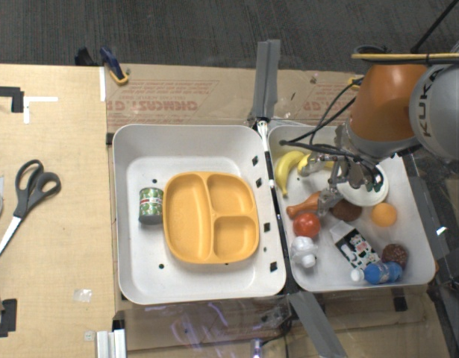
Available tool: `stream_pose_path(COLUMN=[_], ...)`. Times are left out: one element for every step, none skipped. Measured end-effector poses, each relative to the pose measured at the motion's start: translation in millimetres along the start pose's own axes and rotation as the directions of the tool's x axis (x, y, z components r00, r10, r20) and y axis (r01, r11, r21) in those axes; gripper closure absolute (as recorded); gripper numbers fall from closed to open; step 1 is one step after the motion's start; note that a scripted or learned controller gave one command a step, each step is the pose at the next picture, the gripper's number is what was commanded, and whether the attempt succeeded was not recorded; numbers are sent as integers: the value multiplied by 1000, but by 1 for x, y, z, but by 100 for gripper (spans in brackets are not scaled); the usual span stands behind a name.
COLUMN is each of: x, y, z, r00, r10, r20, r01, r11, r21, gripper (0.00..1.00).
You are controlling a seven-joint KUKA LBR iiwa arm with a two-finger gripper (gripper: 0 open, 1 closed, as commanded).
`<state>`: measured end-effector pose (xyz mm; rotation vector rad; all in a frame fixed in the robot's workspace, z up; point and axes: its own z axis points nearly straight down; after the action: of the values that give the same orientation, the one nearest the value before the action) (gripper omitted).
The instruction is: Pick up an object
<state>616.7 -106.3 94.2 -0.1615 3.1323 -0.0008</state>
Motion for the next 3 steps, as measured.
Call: stream_pose_path(x=[7,37,-22], y=[13,-21,-5], z=[1,0,0], r00=[986,1000,998], r10=[164,28,-64], r20=[-2,0,2], r01=[-164,-28,64], r11=[986,1000,998], r21=[0,0,0], gripper=[0,0,0])
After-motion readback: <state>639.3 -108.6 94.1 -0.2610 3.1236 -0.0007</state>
